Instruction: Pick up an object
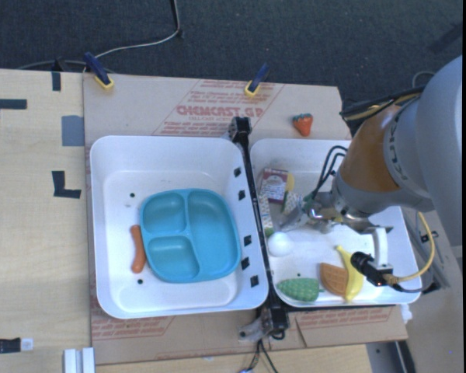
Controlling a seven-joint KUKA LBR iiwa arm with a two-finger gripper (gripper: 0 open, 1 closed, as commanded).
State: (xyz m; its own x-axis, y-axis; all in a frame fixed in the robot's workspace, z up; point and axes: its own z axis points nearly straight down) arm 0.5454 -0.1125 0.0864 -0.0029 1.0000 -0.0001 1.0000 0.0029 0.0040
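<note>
My gripper (297,217) reaches into the right bin (404,305) from the right, low over its left-middle part. Just below and left of it lies a white ball (279,244). A maroon and white box (273,185) lies above it, near a small yellow and green item (289,201). Along the bin's front edge lie a green knobbly toy (299,288), an orange wedge (334,278) and a yellow banana (351,269). The arm's body hides the bin's right part.
The left bin (109,162) holds a blue divided plate (190,234) with an orange sausage-shaped toy (137,249) beside its left edge. A small orange and green toy (302,123) sits on the cardboard behind the right bin. A black divider (248,200) runs between the bins.
</note>
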